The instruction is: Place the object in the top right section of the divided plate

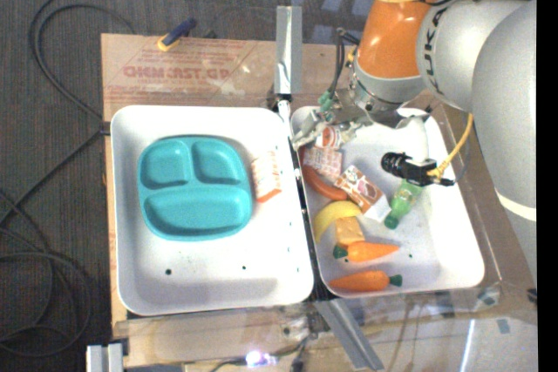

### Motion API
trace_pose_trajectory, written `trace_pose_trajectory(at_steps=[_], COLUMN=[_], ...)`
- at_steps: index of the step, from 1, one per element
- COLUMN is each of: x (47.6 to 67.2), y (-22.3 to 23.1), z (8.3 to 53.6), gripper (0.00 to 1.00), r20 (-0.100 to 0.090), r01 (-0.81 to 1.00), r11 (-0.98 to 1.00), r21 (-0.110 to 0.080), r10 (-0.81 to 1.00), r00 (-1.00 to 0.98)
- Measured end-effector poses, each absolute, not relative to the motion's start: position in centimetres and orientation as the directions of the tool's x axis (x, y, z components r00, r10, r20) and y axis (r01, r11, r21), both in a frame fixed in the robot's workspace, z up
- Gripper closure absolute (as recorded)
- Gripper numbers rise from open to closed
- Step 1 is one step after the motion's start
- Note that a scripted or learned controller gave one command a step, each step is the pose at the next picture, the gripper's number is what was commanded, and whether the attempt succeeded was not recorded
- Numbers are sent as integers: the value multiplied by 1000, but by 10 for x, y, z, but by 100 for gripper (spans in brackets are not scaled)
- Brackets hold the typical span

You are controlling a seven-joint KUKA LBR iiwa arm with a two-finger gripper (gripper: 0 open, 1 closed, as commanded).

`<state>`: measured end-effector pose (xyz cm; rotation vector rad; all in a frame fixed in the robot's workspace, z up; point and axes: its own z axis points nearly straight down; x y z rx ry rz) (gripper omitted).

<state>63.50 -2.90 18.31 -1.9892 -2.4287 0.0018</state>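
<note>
The light is bright and even from above. The white bins (209, 274) shine a little. Shadows are soft. The arm (488, 22) looks a bit blurry.

One fixed camera looked down on the tabletop (118, 74) from above, at a slant and from middling height, near enough that both white bins nearly spanned the picture. The arm (453, 30) entered from the right, with its tool (336, 122) above the right bin (453, 253); the left bin (126, 274) lay to the tool's left, dark floor beyond.
</note>
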Motion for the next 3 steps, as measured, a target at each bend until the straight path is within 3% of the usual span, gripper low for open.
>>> trace_pose_trajectory(at_steps=[1, 2, 3], x=[635, 665, 656], y=[-28, 43, 137], z=[191, 183, 94], gripper=[100, 100, 100], r20=[2, 0, -1], r01=[980, 933, 978], r11=[198, 359, 206], r21=[-4, -2, 10], r10=[980, 933, 979], r00=[-198, -359, -206])
